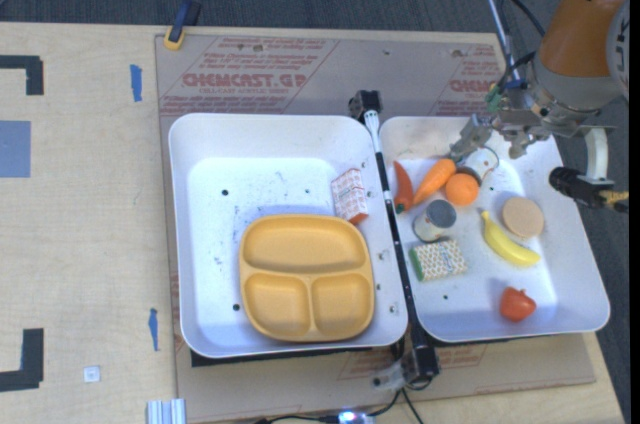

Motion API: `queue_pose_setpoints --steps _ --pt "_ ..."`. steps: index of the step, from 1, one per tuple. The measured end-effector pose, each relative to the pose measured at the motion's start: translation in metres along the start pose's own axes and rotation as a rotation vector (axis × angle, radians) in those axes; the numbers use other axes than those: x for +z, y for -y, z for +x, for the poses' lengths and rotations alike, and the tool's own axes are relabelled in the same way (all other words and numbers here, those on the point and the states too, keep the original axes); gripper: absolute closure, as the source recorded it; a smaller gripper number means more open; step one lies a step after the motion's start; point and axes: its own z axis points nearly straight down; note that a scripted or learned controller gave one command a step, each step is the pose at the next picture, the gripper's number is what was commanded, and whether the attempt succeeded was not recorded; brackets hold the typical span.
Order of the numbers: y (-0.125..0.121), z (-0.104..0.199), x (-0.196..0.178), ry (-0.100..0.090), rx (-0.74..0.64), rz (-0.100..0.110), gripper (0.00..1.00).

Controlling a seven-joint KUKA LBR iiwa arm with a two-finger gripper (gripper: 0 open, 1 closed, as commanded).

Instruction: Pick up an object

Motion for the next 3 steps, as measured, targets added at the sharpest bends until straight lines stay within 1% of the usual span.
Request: queue_pose_setpoints --steps 1,2,3 --pt "-0.039 0.033 0.107 0.001 -0.001 -0.005 0.0" --pt "-0.04 0.032 0.096 0.002 -0.002 -0.007 1.0" --pt "-0.015 0.037 0.106 0.002 0.001 -0.004 1.0"
